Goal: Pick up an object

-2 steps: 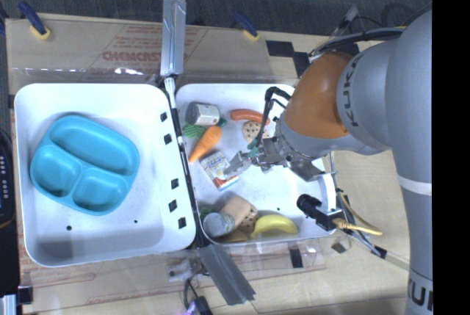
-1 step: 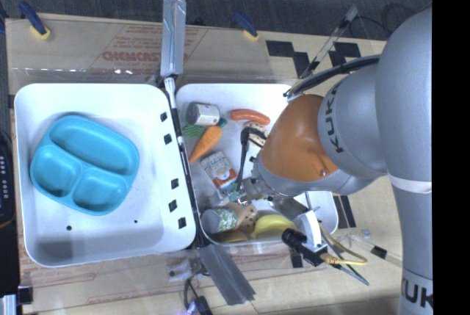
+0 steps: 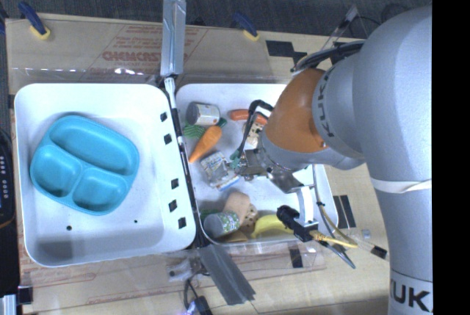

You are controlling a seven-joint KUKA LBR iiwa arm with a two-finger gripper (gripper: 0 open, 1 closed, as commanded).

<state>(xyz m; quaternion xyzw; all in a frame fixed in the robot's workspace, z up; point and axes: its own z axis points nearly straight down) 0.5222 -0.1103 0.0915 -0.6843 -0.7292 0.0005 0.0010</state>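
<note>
We see the gripper (image 3: 236, 164) down in the right bin (image 3: 294, 97), but whether it's gripping anything we honestly can't tell. Right by it sits a crinkly clear packet (image 3: 215, 167), next to one carrot (image 3: 205, 143). Also in there: one grey can (image 3: 203, 114), one banana (image 3: 269, 225), one small bottle (image 3: 222, 222). The left bin (image 3: 44, 233) holds one blue divided tray (image 3: 84, 163). "KUK" is readable on the arm (image 3: 400, 137); red "CHEMICAS" print runs along the cardboard (image 3: 110, 42) under both bins.
</note>
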